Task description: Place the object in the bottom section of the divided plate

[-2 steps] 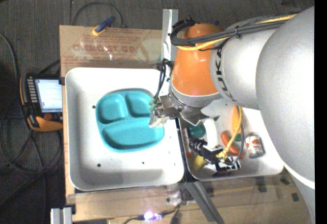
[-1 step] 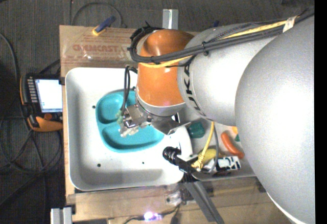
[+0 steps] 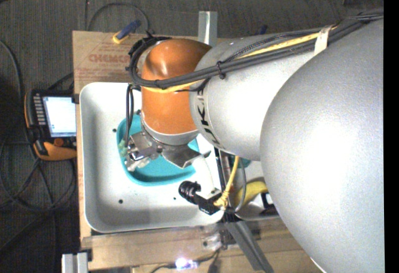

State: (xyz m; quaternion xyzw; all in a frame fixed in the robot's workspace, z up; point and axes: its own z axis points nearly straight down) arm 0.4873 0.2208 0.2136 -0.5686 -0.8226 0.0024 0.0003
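jaws cannot be told apart under the wrist; gripper (image 3: 138, 152) hangs over the turquoise plate (image 3: 156, 172) in the left white bin (image 3: 100, 141).

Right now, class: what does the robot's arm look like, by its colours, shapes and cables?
The arm is thick, rounded and glossy grey, with an orange band above the wrist. Black cables and a yellow one run along its top, tied on with a pale strap. The wrist end is metallic silver.
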